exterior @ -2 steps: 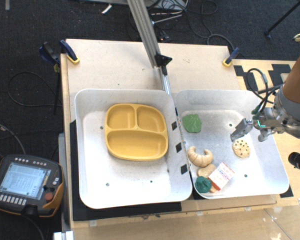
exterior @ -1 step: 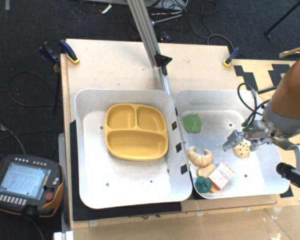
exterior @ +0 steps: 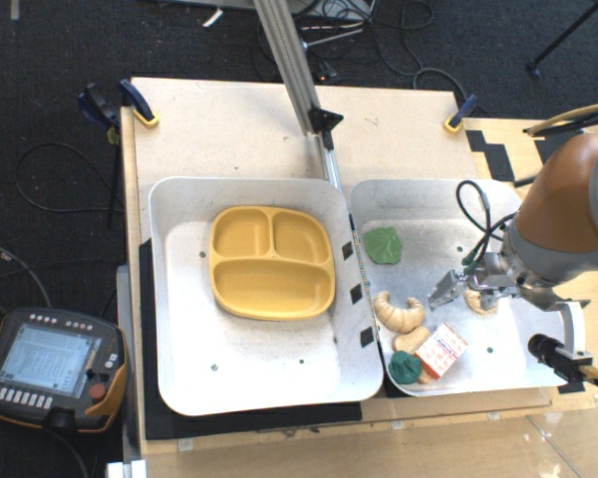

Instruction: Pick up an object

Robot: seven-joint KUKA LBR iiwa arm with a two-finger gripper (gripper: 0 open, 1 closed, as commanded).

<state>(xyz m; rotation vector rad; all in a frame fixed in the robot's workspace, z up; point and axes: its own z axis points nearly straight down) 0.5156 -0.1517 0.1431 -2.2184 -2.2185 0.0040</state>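
In the right bin (exterior: 434, 229) lie a flat green piece (exterior: 384, 244), a tan croissant-shaped piece (exterior: 400, 313), a small red and white box (exterior: 443, 352) and a dark green lump (exterior: 406, 367). A pale beige rounded piece (exterior: 481, 301) sits further right, partly covered by my gripper (exterior: 468, 289). The gripper hangs low over the bin's right half, right at that beige piece. The arm's orange band (exterior: 570, 202) rises above it at the right edge.
The left bin (exterior: 179, 357) holds a yellow divided plate (exterior: 273, 262). A slanted metal pole (exterior: 291, 53) comes down to the seam between the bins. A teach pendant (exterior: 50, 366) lies on the floor at lower left.
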